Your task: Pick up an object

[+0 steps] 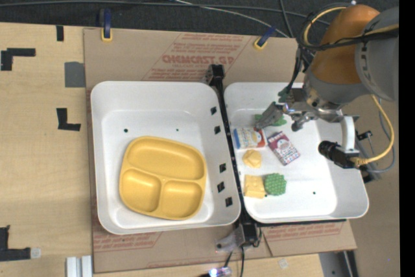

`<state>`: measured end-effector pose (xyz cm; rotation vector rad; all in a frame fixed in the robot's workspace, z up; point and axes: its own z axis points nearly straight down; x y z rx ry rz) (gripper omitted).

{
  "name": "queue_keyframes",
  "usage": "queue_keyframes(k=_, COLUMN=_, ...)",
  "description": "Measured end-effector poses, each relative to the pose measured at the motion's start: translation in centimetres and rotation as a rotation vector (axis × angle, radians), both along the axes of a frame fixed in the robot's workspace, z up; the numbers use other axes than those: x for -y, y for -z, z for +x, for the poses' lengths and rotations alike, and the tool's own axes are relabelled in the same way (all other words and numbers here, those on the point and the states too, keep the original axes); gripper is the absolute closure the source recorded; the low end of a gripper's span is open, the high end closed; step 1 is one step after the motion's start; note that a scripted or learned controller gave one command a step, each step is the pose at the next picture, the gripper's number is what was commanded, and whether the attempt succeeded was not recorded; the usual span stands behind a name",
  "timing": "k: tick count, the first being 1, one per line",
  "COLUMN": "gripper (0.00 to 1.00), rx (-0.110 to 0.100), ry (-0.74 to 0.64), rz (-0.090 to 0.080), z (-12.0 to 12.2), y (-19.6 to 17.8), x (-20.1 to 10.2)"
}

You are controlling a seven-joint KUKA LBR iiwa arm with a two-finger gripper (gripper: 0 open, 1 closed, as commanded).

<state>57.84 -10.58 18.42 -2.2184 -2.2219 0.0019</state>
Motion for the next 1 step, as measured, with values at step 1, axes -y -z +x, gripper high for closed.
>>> queue_keyframes(k=1, gripper=0.0, rx=-0.004, ry=0.001, rz=-0.001, z=0.63, y=4.91, x=0.46)
